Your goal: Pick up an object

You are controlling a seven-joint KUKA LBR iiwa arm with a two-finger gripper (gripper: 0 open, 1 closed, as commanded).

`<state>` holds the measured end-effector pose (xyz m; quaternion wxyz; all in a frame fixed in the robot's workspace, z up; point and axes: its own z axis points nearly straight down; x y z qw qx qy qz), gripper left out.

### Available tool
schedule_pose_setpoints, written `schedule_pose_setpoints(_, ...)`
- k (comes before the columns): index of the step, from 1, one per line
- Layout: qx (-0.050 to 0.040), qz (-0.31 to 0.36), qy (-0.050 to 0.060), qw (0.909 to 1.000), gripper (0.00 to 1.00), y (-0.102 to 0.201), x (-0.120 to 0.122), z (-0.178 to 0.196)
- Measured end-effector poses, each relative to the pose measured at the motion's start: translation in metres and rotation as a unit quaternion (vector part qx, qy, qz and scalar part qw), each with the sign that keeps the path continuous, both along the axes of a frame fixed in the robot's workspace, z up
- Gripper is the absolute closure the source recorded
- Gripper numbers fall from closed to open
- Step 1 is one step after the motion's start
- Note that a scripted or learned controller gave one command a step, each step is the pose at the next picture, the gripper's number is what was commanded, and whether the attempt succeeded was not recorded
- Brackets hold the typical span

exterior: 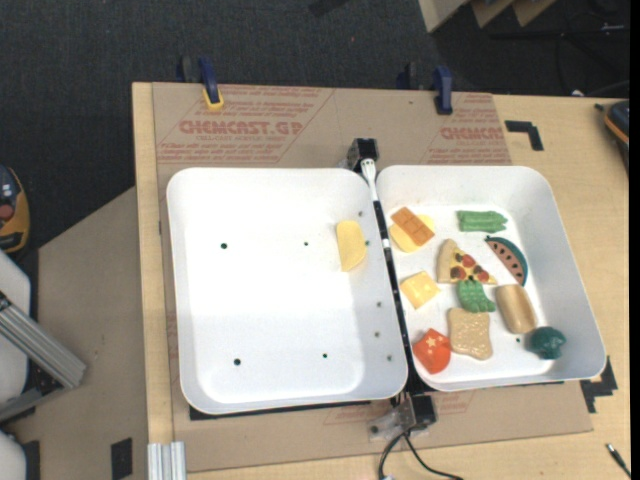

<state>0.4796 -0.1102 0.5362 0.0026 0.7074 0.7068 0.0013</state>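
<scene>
A brown worktop point(300, 118) carries two white bins. The left bin point(270, 368) holds one yellow piece point(350, 244) by its right wall; the right bin point(560, 258) holds toy food, including a pizza slice point(462, 265).

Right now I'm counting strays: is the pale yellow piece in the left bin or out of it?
In. The pale yellow piece lies on the left bin's floor, near its right wall.
</scene>
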Motion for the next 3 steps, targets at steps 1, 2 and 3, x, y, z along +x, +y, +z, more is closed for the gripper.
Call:
schedule_pose_setpoints(1,0.0011,0.002,0.003,1.0,1.0,0.054,0.0,-0.001)
schedule_pose_setpoints(2,0.001,0.001,0.003,1.0,1.0,0.104,0.0,-0.001)
schedule_pose_setpoints(3,0.0011,0.001,0.003,1.0,1.0,0.143,0.0,-0.001)
